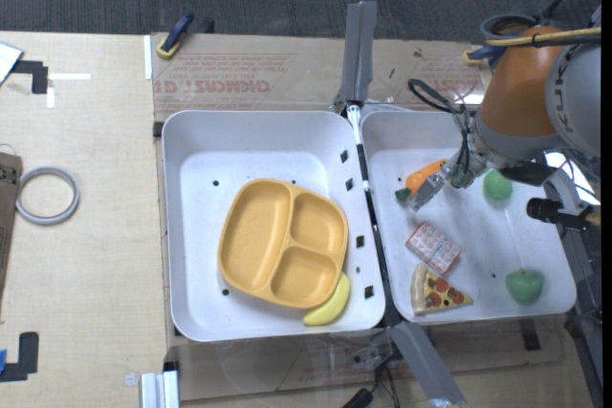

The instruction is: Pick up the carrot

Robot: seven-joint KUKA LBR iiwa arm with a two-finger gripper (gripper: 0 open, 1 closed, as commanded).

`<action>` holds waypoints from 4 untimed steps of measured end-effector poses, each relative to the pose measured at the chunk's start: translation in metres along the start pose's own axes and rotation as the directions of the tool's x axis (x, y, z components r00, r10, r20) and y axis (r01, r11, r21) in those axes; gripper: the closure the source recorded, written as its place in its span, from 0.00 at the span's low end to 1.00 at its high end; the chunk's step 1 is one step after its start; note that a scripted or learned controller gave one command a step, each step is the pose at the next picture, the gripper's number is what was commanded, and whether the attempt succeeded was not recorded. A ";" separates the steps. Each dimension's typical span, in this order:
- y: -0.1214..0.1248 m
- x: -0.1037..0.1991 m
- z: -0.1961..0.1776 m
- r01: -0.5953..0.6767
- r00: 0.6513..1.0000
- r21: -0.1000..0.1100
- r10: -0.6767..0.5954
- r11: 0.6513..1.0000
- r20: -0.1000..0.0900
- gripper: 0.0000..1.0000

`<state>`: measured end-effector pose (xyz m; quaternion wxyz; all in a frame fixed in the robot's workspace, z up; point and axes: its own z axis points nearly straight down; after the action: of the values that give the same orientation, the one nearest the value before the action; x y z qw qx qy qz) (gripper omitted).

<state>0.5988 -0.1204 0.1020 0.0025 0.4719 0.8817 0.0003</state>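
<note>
At eleven o'clock in the right bin (564, 299), we find the carrot (424, 176) touching the gripper (421, 194) (its opening we cannot tell). We judge it light, stiff, slippery; grasp mid-body.

Wooden bench (86, 301) — two white bins (191, 205), tape roll (45, 195), cardboard sheet (258, 72).

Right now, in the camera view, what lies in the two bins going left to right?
Yellow divided plate → banana → gripper beside the carrot → pizza slice → lower green ball.
</note>
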 end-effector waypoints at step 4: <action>0.051 -0.021 -0.001 0.337 0.942 -0.002 -0.337 0.942 0.002 1.00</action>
<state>0.6529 -0.1092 0.1036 0.0039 0.3144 0.9493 0.0007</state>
